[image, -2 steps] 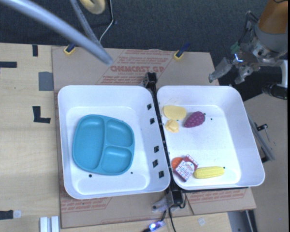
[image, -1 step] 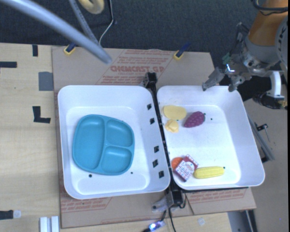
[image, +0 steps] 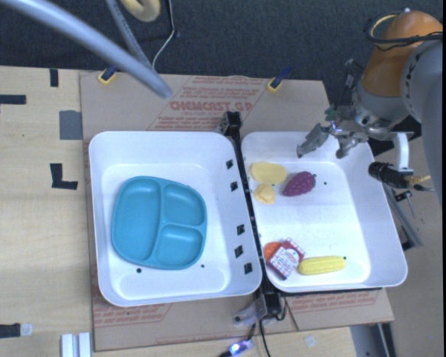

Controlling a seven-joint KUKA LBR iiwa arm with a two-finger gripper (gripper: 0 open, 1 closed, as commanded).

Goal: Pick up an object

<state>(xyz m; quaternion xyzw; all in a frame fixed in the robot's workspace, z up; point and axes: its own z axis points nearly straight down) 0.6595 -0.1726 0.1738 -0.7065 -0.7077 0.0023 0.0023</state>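
A wooden bench (image: 30,222) with black marks carries a cardboard sheet (image: 208,103), and behind it lies dark carpet (image: 282,28). On the cardboard, the left bin (image: 104,151) holds a blue divided plate (image: 160,222). The right bin (image: 372,222) holds a yellow piece (image: 268,172) and a smaller yellow piece (image: 264,193) at ten o'clock, purple grapes (image: 299,184) just beside them, and a red packet (image: 285,260) with a corn cob (image: 321,265) at six o'clock. The gripper (image: 325,141) hangs at the bin's one o'clock rim, fingers spread, pinching nothing, with nothing blocking the grapes.
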